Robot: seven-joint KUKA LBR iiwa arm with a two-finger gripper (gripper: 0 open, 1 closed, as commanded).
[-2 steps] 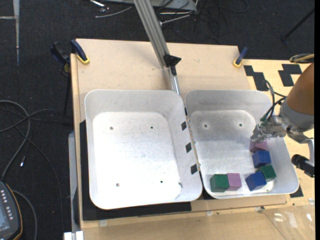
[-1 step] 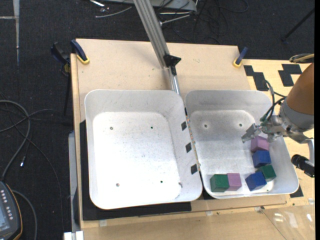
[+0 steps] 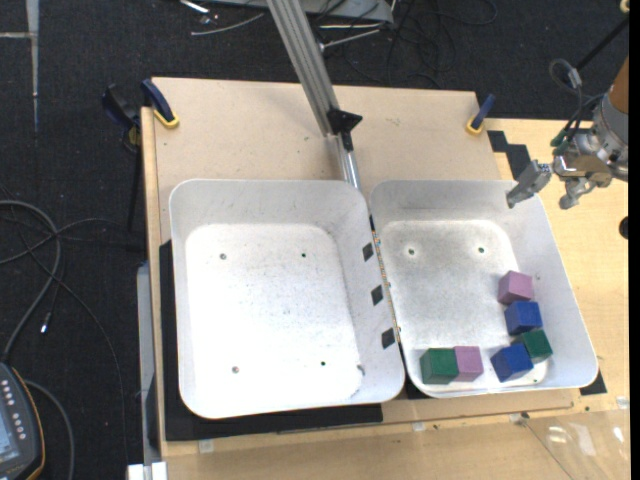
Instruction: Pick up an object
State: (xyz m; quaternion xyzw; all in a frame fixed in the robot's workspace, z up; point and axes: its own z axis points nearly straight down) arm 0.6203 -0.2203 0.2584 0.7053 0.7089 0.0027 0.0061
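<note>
the arm reached in from the right, and its gripper (image 3: 547, 189) hung above the upper right corner of the right bin (image 3: 440, 233), its jaws spread apart with nothing between them. all the blocks sat well below it along that bin's lower right side: a purple block (image 3: 516, 287), a blue block (image 3: 523, 316) touching it just beneath, a green block (image 3: 538, 344), another blue block (image 3: 510, 360), a pink block (image 3: 468, 362) and a dark green block (image 3: 438, 365) side by side. the left bin (image 3: 265, 293) lay beside it on the tabletop (image 3: 250, 133).
</note>
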